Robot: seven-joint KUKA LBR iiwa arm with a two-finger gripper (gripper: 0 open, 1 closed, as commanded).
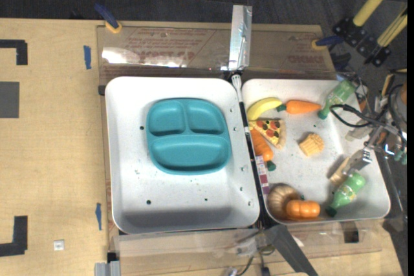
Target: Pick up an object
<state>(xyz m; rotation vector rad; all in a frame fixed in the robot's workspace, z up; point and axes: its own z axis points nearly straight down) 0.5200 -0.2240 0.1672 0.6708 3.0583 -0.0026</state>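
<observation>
The orange toy (303,208) lies nearest the camera in the right bin (294,90), left of and nearer than the gripper (358,161), which hovers at the bin's right side, its opening state impossible to tell.

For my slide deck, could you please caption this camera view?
Teal divided plate in the left bin; toy foods crowd the right bin.

Fixed overhead camera, slanting down on both bins (123,158)
</observation>
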